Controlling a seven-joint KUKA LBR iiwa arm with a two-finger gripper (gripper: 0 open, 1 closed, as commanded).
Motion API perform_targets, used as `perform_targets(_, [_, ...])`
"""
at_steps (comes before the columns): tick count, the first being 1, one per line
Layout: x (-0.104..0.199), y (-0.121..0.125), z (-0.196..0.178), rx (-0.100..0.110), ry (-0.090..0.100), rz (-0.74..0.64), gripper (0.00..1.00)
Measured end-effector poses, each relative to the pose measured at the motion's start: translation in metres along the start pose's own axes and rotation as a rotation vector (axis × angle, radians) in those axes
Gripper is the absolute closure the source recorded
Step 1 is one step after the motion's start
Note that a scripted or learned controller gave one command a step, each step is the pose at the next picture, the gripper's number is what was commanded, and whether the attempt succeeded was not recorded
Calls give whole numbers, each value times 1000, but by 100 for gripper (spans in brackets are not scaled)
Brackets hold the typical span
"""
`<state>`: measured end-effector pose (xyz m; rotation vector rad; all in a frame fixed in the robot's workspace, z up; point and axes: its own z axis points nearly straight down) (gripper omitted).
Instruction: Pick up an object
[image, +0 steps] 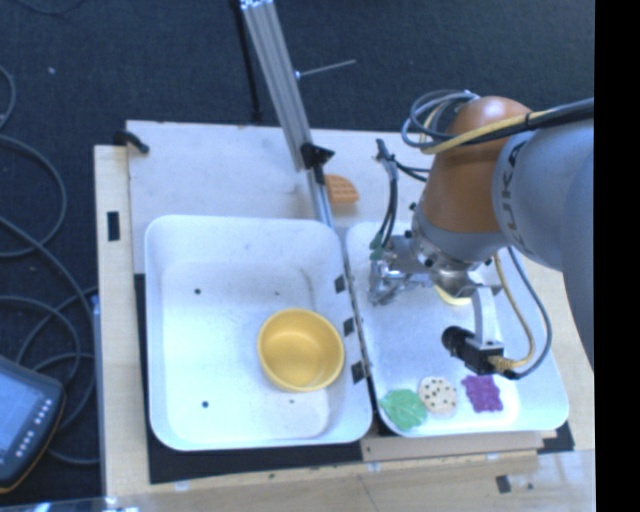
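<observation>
My gripper (384, 284) hangs over the far left part of the right bin (540, 400), close to the divider between the two bins. The orange-banded wrist above it covers much of that bin. Along the right bin's near edge lie a green piece (403, 407), a round speckled cookie-like piece (437, 395) and a purple piece (484, 392), all well clear of the gripper. A pale yellow thing (456, 294) peeks out from under the wrist. A yellow bowl (299, 348) sits upright in the left bin (190, 260).
An orange object (342, 190) lies on the bench behind the bins, beside a slanted metal rail (285, 90). A black cable fitting (468, 346) hangs from the arm above the right bin. Cables lie on the dark floor at left.
</observation>
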<state>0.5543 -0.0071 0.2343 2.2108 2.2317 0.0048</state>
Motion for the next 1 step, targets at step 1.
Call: perform_targets(1, [49,8,-12,1,0,1,100])
